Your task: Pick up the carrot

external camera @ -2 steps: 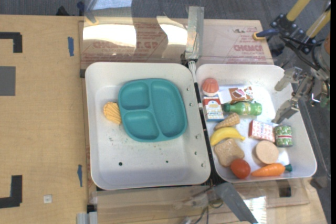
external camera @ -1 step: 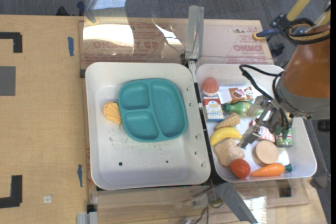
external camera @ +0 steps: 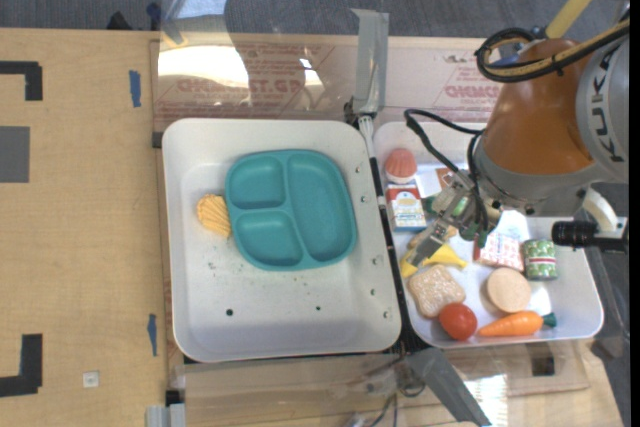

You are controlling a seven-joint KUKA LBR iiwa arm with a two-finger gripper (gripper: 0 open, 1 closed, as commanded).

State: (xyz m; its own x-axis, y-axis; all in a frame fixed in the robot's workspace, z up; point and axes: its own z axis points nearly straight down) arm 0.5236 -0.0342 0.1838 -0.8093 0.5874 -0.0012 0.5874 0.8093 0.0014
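Approach step judged in hand: claw (external camera: 447, 220) hovers above right bin (external camera: 590, 320), opening cannot be told. Carrot (external camera: 512, 323) ungrasped at front edge; descent there required.

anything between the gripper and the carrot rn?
Yes. The gripper hovers over the right bin's middle; the carrot lies at the near edge. Between them sit the bread slice and a round beige piece, with a tomato touching the carrot's tip.
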